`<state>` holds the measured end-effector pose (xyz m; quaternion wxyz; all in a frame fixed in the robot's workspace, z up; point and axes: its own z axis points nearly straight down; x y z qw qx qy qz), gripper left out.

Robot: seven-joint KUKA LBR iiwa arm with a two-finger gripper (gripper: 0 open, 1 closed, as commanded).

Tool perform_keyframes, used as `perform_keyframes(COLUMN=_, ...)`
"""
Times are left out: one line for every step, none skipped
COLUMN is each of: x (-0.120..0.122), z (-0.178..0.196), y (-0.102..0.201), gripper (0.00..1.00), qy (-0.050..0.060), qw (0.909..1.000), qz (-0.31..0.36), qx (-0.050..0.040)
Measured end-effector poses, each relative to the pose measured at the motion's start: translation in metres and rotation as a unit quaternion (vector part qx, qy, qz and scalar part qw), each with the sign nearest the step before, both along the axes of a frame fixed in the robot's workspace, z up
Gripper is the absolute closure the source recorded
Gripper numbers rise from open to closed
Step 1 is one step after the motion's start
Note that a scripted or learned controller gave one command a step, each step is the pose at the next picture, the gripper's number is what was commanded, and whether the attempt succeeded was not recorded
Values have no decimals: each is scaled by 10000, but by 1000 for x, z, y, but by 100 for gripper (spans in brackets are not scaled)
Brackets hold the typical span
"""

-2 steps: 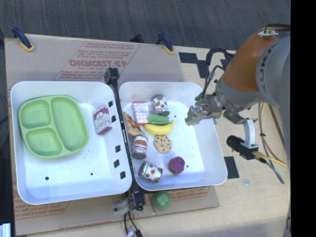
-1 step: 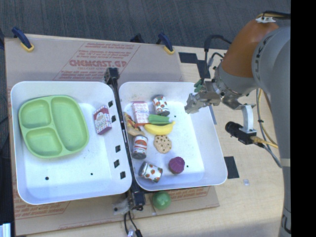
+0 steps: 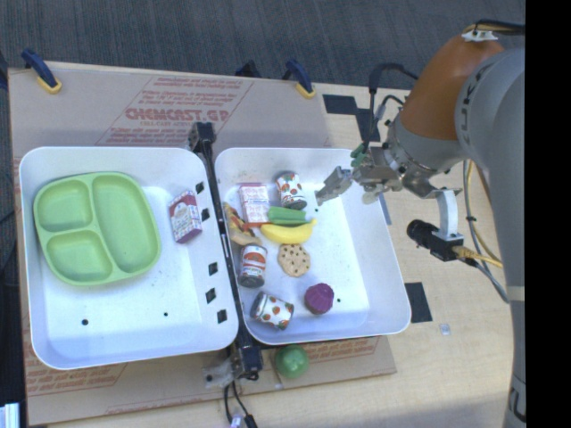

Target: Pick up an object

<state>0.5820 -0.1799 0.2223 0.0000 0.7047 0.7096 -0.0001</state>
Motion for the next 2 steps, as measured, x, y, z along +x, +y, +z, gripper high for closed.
perform_keyframes(x=-42, z=-131, y=30, gripper=0, qy=17, qw=10000, qz=1, qx=5)
perform_keyframes(x=-41, z=-121, y=30, gripper=100, qy=21, qw=10000, qz=22, qx=1)
